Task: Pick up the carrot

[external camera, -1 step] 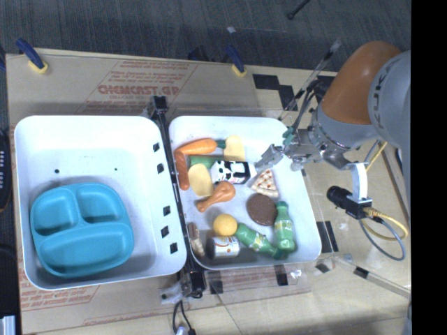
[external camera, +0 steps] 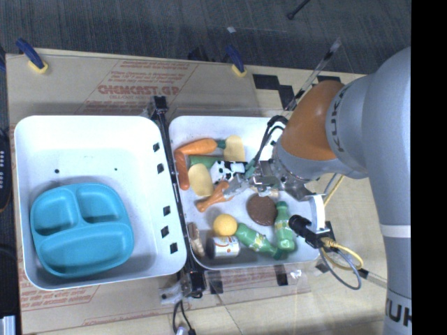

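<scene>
- A cardboard-covered table (external camera: 126,82) is sitting over dark carpet, bearing two white bins; the left bin (external camera: 42,135) is holding a blue divided tray (external camera: 80,227).
- Near the frame's lower centre, in the right bin (external camera: 209,125), a yellow ball (external camera: 224,225) and green toys (external camera: 269,237) are lying.
- The claw (external camera: 241,179) is hanging at mid-frame; whether it is spread or closed I cannot tell.
- The carrot (external camera: 196,146) is lying up-left of the claw, near but apart, long axis nearly left-right, orange with a green top at its right end.
</scene>
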Available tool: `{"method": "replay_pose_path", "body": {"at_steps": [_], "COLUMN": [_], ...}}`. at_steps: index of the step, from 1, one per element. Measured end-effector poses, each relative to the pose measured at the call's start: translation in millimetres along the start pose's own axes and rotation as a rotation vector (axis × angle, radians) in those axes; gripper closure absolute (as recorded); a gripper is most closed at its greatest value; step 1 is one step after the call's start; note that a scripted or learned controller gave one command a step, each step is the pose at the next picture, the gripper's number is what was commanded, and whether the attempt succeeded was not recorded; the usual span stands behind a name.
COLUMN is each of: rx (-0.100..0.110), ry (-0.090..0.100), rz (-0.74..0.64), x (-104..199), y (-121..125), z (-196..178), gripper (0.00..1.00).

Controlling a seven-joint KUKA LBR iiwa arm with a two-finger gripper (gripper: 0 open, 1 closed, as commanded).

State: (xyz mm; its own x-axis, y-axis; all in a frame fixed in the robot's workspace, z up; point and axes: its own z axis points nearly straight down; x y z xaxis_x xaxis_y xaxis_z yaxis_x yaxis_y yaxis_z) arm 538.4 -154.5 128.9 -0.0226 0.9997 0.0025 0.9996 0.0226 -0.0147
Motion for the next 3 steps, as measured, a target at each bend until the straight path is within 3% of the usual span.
{"method": "replay_pose_path", "body": {"at_steps": [1,2,3], "rx": [-0.01,-0.008,-0.003], "ry": [-0.002,-0.005,-0.006], "rz": [0.092,0.082,0.07], "x": [50.3,49.2,49.6], "y": [-28.0,-27.3,-27.1], "z": [37.5,27.3,18.1], "gripper": [0.0,1.0,1.0]}}
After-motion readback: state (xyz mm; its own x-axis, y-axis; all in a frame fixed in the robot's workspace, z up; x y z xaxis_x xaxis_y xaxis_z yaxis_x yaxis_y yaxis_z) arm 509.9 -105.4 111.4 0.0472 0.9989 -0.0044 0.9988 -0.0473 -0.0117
